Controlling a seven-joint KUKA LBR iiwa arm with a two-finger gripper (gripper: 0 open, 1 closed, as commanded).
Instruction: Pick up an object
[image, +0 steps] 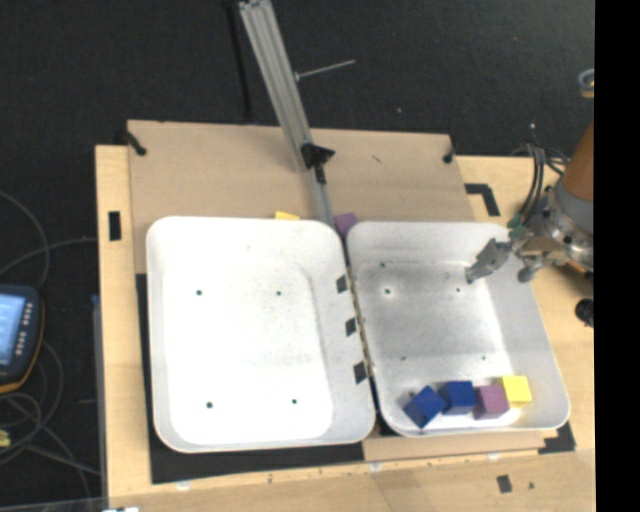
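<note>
While the hand (503, 256) hangs over the far right part of the right bin (440, 300), can't tell if it's spread or pressed together. Objs sit in a row at that bin's near edge, well apart from hand: 2 blue blocks (425, 405) (459, 396), purple block (491, 400), yellow block (516, 389). Left bin (245, 330) alongside on worktop (400, 170).

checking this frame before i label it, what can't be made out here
- Gripper, camera view: small and blurred; open or shut cannot be told.
- Arm: cut off by the right edge.
- Yellow piece and purple piece: mostly hidden behind the bins' far rims.
- Blue blocks: too close together to tell if touching.
</note>
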